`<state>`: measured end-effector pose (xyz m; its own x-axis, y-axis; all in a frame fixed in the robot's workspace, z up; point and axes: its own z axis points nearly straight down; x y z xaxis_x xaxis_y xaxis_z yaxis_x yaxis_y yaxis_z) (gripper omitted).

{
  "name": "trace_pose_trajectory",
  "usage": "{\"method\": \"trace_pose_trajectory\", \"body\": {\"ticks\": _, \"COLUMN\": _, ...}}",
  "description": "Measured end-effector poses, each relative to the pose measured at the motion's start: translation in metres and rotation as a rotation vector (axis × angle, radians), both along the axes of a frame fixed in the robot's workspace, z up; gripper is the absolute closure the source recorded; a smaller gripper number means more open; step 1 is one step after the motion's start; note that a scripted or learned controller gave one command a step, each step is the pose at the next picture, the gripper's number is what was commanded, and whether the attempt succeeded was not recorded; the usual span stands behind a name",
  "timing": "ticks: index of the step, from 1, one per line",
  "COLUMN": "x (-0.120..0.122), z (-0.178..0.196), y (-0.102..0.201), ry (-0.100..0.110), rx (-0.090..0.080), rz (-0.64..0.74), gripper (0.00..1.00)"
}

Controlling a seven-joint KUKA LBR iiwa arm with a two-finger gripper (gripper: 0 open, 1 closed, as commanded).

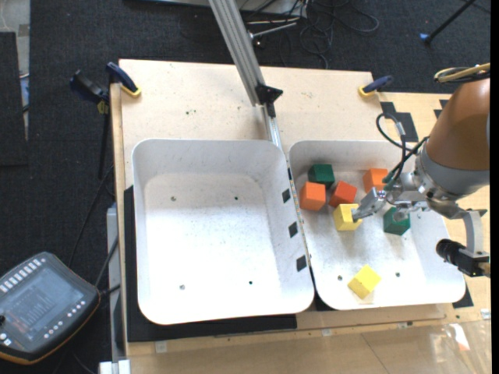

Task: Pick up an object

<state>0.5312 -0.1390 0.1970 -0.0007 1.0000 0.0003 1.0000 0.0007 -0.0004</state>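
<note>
Several coloured blocks lie in the right bin (437, 287). A green block (320, 173), an orange block (313, 196) and a red block (342, 193) cluster at its far left. Another orange block (375, 179) sits behind the gripper. My gripper (363, 209) reaches in from the right and hangs low, right against a yellow block (345, 217). A dark green block (397, 223) lies just under the wrist. A second yellow block (364, 280) rests alone near the front of the bin.
The left bin (156, 170) stands beside the right one, divided from it by their touching rims. A slanted metal bar (238, 37) runs from the top down to the bins' junction. A teach pendant (39, 306) lies at the lower left, off the bench.
</note>
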Motion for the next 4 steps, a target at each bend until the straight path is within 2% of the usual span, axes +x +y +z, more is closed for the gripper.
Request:
{"method": "trace_pose_trajectory", "body": {"ticks": 1, "x": 0.000, "z": 0.000, "y": 0.000, "ry": -0.001, "rx": 0.000, "rz": -0.001, "gripper": 0.00}}
{"method": "trace_pose_trajectory", "body": {"ticks": 3, "x": -0.001, "z": -0.097, "y": -0.002, "ry": 0.005, "rx": 0.001, "rz": -0.002, "gripper": 0.00}}
{"method": "trace_pose_trajectory", "body": {"ticks": 4, "x": 0.001, "z": -0.084, "y": -0.002, "ry": -0.001, "rx": -0.001, "rz": -0.001, "gripper": 1.00}}
